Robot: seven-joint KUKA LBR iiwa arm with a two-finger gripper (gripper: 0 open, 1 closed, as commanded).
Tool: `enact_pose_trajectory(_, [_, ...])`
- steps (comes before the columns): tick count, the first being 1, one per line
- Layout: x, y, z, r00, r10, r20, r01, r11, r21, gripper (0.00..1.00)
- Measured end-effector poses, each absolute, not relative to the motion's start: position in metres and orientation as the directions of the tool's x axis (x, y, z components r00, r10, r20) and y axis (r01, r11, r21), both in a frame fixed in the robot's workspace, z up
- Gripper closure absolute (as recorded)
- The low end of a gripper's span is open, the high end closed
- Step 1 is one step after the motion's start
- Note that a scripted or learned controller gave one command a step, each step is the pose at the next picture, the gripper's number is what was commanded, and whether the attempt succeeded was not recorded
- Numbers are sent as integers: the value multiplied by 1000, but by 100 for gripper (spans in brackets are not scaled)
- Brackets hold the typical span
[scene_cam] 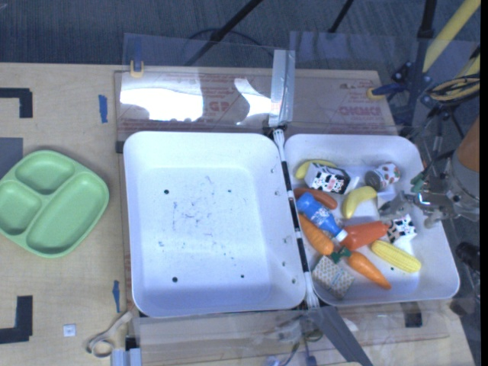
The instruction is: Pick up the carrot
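Note:
The carrot (pixel 368 269) is orange with a green top and lies slanted near the front of the right bin (pixel 438 284), its tip pointing to the front right. It touches a yellow corn cob (pixel 396 256) and a red-orange piece (pixel 367 232). My gripper (pixel 422 199) hovers at the bin's right side, behind and to the right of the carrot, well apart from it. Nothing shows in its grasp.
The right bin also holds a banana (pixel 360 199), a blue bottle (pixel 319 213), a cow-print block (pixel 330 181), another orange vegetable (pixel 316 235) and a woven block (pixel 333 276). The left bin (pixel 206 219) sits alongside. A green divided plate (pixel 52 202) lies far left.

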State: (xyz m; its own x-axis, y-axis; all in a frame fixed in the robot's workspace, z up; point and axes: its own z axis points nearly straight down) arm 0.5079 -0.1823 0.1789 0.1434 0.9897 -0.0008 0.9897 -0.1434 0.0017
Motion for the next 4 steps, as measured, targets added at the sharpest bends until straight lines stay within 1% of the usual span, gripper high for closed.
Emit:
enact_pose_trajectory(1, [480,-167,267,-8,1000,0,1000,8,2,0])
enact_pose_trajectory(2, [493,-224,276,24,1000,-2,1000,-24,3,0])
enact_pose_trajectory(3, [480,-219,372,-86,996,-2,996,86,3,0])
enact_pose_trajectory(4, [481,-223,382,-90,996,-3,996,90,4,0])
